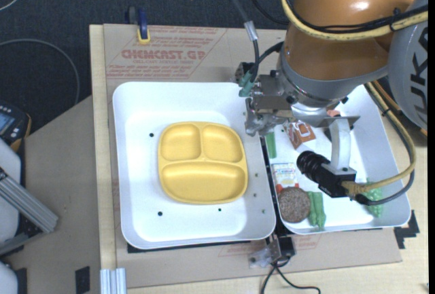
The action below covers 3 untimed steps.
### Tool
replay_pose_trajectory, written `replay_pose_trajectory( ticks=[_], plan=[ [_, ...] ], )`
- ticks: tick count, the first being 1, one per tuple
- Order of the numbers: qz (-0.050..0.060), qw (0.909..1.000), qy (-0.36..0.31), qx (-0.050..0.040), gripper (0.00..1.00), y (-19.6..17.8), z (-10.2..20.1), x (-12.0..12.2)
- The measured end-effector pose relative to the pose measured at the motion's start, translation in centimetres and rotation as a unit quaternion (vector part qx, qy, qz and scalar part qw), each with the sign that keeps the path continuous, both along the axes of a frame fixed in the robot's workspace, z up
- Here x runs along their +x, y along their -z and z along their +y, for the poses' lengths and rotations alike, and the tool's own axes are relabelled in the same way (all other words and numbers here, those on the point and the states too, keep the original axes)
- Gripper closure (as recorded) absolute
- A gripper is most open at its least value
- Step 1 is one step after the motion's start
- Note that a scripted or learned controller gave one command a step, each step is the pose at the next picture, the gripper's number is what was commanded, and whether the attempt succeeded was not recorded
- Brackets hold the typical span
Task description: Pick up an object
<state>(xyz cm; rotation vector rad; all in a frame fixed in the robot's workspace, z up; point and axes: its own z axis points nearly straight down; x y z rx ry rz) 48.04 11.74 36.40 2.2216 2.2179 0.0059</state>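
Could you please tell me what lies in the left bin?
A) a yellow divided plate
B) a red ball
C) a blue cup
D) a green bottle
A: the yellow plate, split into three compartments, lies near the middle of the left bin.

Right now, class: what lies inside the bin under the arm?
A brown round disc, a green piece, a printed packet and an orange-red item. The arm covers the bin's far part.
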Motion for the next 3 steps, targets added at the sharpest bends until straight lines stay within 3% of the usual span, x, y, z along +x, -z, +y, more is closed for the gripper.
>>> replay_pose_trajectory(
  ticks=[3],
  plan=[
    [-0.003, 1.0000, -0.001, 0.0003, 1.00, -3.1, 0.1, 0.2]
  ],
)
